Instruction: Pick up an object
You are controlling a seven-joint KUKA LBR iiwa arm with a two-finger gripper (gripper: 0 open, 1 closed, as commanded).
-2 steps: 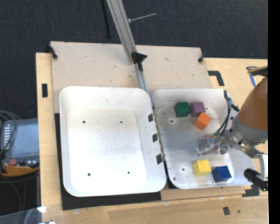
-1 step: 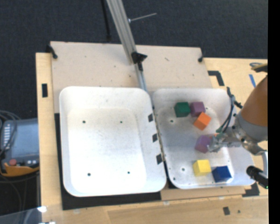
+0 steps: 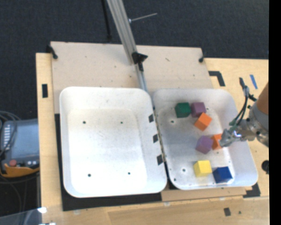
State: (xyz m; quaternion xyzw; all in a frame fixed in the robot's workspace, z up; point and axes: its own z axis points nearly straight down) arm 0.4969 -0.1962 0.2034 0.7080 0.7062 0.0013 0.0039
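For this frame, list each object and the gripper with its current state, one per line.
green cube: resting in right bin, beside a purple cube
upper purple cube: resting, next to the green cube
orange cube: resting, tilted
lower purple cube: resting, beside gripper
small orange piece: at the gripper tip, grasp unclear
yellow cube: resting
blue cube: resting
gripper: low over right bin

Seven small blocks, all lying in the right bin [image 3: 178, 182]: green cube [image 3: 182, 109] touching purple cube [image 3: 198, 108] near the far wall; orange cube [image 3: 203, 121] just below; second purple cube [image 3: 204, 144] mid-bin, beside a partly hidden orange block [image 3: 216, 141]; yellow cube [image 3: 202, 168] and blue cube [image 3: 222, 174] adjacent near the front edge.
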